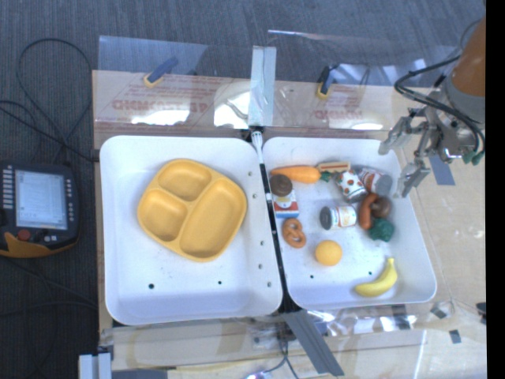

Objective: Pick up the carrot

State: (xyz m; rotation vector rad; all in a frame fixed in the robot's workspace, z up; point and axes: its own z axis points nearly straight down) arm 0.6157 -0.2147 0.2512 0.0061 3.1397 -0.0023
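Carrot (295, 174) lying near the top left of the right bin (410, 290), long axis left-right. Hand (410, 160) spread apart, holding nothing, over the bin's right rim; reach leftward needed.

Arm (472, 69) reaches from right, jaws spread apart.

Floor: dark grey ribbed carpet (197, 6). Bench: pale wooden top (465, 235). Left on floor: grey handheld control pendant with lit screen (38, 208), black cable (55, 77) looped behind.
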